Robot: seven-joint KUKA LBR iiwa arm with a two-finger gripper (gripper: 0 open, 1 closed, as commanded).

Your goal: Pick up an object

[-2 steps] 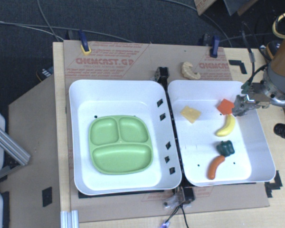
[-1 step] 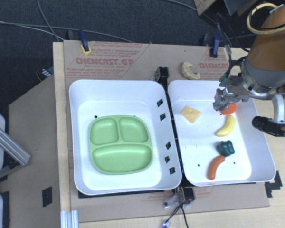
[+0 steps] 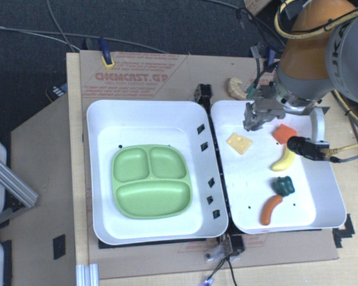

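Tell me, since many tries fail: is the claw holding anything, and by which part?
Nothing is held. The claw hangs above the right bin, beside the cheese wedge, with nothing between its fingers.

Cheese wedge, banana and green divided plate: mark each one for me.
cheese wedge [image 3: 239, 143], camera view, middle of its yellow top face.
banana [image 3: 282, 160], camera view, middle of its curved body.
green divided plate [image 3: 151, 180], camera view, ridge between its compartments.

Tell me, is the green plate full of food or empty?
Empty. The green plate lies flat in the left bin, and all three of its compartments show only bare green.
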